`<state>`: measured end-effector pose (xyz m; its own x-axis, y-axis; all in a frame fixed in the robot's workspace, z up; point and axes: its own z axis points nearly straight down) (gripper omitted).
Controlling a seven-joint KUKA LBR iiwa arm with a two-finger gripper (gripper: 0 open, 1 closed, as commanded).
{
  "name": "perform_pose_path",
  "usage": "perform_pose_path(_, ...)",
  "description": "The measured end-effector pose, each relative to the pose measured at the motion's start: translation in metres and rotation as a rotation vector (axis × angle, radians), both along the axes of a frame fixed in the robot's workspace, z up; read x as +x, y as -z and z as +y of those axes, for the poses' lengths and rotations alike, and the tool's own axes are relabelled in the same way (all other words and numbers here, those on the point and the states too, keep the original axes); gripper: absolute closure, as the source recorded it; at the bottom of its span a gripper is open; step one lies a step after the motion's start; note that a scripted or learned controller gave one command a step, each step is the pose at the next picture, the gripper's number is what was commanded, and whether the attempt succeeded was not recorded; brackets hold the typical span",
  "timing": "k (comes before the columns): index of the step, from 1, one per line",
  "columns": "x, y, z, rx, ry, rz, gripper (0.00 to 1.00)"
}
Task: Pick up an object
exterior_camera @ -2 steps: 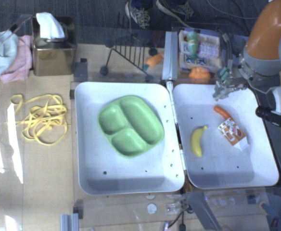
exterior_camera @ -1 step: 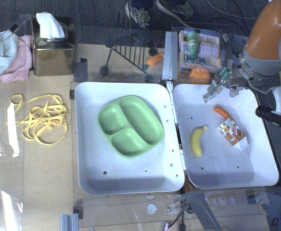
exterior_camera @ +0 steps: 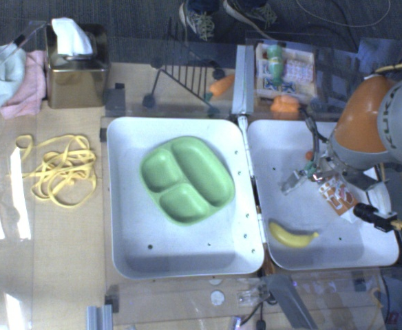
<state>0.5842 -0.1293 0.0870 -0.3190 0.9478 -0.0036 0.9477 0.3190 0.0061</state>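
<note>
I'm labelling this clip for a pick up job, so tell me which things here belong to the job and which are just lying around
Part of the job:
- gripper, in the right bin
- banana, right bin
- small packet, right bin
- green divided plate, left bin

Just lying about:
- yellow cord on the bench
- tissue box
- cloths
- person's shoes
</note>
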Motion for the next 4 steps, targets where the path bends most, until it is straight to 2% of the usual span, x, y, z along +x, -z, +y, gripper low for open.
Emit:
perform_pose_path(1, -0.095, 0.0, -0.01, 0.0, 0.003, 0.0, 0.0)
perform_pose_path(2, 0.008, 0.0, 0.018, 0.003, 0.2, -0.002, 0.0)
perform_pose_path(3, -0.063, -0.001, -0.059, -0.002, 0.012, -0.002, 0.0)
perform_pose_path(4, -0.081, 0.0, 0.027, -0.001, -0.166, -0.004, 0.0)
